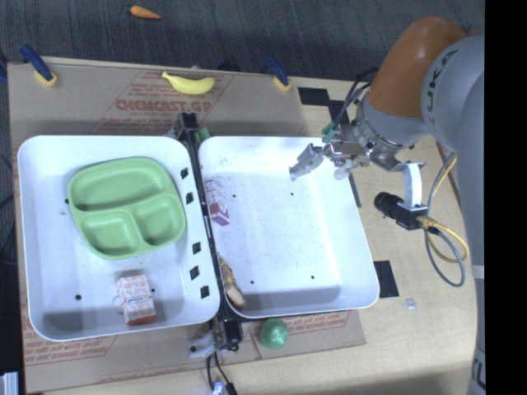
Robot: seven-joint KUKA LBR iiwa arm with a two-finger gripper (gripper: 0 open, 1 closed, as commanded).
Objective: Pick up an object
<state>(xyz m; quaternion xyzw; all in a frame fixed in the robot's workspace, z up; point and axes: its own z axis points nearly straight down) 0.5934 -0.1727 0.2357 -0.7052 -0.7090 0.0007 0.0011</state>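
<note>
Above the right bin's [350, 249] far corner the claw [306, 162] hangs with nothing visibly between its fingers, whether released or clenched I cannot tell, well apart from the small carton [216, 202] by the divider, so a straight descent would likely meet bare plastic

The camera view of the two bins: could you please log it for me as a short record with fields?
left bin: green divided tray; small red and white carton near the front
right bin: small pink and white packet by the left wall; tan object at the front left corner
outside the bins: yellow banana behind; green ball in front
gripper: over the right bin's back edge, holding nothing visible
</note>
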